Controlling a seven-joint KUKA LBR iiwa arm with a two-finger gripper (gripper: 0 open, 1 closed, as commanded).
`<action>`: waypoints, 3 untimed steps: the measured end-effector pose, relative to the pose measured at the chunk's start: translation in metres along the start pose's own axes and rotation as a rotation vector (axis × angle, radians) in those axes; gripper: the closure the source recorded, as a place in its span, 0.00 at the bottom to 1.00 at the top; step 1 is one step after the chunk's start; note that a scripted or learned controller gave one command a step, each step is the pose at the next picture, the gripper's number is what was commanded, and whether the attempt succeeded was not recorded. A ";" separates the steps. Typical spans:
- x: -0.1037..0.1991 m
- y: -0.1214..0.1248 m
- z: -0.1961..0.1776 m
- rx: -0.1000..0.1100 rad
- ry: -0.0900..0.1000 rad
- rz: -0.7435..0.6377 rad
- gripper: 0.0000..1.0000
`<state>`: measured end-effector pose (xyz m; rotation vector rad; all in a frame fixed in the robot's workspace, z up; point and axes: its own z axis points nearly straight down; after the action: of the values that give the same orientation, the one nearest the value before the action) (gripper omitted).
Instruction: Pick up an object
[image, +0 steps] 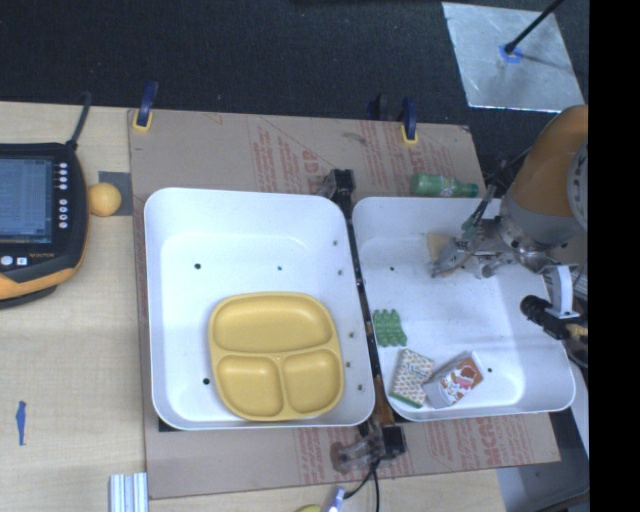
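The grey two-finger gripper (452, 257) is hovering in the right white bin (500, 400). Its grip state cannot be told. Below it are lying a small green ridged object (388, 326) and two printed packets (437, 379).

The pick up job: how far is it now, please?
Done: nothing looks lifted yet. In hand: the gripper is low over the right bin. Left: the green object and two small packets lie near its front, away from the gripper.

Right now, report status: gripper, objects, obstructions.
Two-finger gripper low in right white bin, nothing visibly held. Green ridged piece, patterned packet, small red-white carton lying loose. No obstruction seen.
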<state>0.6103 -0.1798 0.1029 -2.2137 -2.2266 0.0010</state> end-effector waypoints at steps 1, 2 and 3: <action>0.003 0.046 0.011 0.000 0.000 0.003 0.00; 0.003 0.045 0.000 0.006 0.001 0.000 1.00; 0.064 0.047 -0.111 -0.004 0.000 0.001 1.00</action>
<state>0.6575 -0.1151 0.2139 -2.2170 -2.2266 -0.0033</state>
